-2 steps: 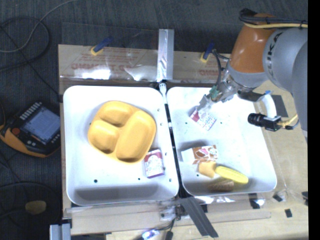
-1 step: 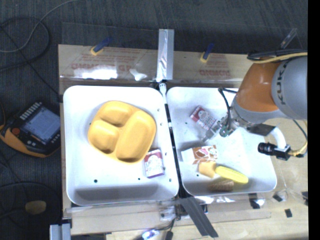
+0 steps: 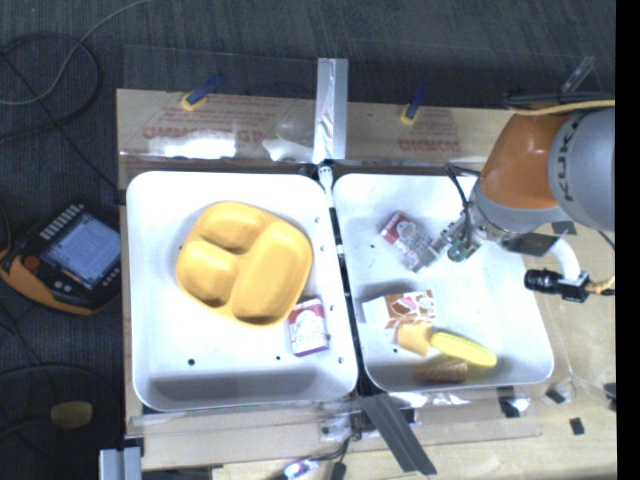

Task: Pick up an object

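While both bins are being overlooked from above, the left bin (image 3: 150,368) is being taken up largely by a yellow bread-shaped toy (image 3: 243,261), lying toward its far edge, with a small pink-and-white packet (image 3: 308,328) lying near its right wall. The arm (image 3: 545,168) is being held over the far right corner of the right bin (image 3: 520,358), its gripper (image 3: 458,243) being hung low just beside a small crumpled packet (image 3: 405,239) near that bin's far edge. Whether the claw is spread or pressed together cannot be told; nothing is being seen held by it. A red-and-white carton (image 3: 408,308) is being shown at the bin's middle, and a yellow banana-like piece (image 3: 462,349) with an orange chunk (image 3: 414,339) touching it is lying toward the near edge. The approach step is judged to be in hand, with the crumpled packet as the likely target. A short shift toward the bin's left wall and a descent over the packet would be called for next, before any closing.
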Robot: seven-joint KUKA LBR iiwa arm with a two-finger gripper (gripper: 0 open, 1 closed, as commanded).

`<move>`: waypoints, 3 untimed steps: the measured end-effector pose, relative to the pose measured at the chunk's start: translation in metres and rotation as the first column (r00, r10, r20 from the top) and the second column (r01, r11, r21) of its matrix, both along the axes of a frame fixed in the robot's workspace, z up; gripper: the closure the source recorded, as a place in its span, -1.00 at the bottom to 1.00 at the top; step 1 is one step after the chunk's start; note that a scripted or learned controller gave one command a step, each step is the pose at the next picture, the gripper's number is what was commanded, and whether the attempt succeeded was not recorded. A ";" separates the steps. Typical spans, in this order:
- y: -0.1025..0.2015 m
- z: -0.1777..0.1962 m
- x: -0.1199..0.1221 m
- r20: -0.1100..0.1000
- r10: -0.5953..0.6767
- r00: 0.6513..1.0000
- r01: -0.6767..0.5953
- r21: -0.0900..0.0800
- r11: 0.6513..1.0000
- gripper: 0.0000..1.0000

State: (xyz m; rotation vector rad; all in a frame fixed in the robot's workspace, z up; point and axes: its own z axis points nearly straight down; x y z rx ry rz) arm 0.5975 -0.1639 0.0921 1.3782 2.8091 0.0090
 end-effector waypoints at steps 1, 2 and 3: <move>0.008 -0.001 0.034 -0.001 -0.160 0.987 0.160 -0.001 0.987 1.00; 0.008 -0.002 0.034 -0.002 -0.160 0.987 0.160 -0.001 0.987 -1.00; 0.041 -0.001 -0.042 -0.002 -0.193 0.981 0.193 0.000 0.981 -1.00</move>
